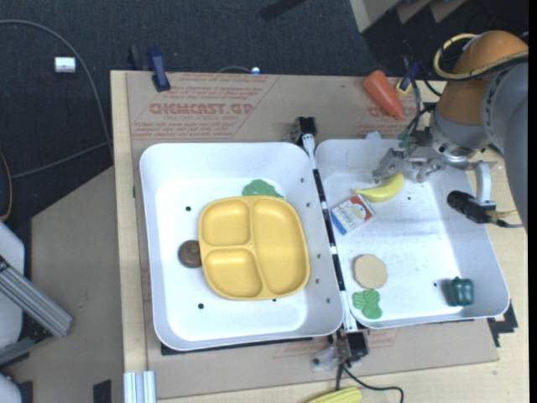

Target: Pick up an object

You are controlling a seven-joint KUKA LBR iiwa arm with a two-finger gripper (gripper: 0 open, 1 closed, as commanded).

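You've got the two-finger gripper (401, 163) low in the right white bin (482, 250), near its back edge, w/ the curved yellow plastic banana (379, 191) touching or just below-left of it. Can't tell whether it's spread or pinching anything, too small to read. Banana's long axis runs roughly left-right w/ a slight slant, left tip lower, right end rising toward the tool. Judging by that, a grasp across the short axis looks likeliest, approx over its right half
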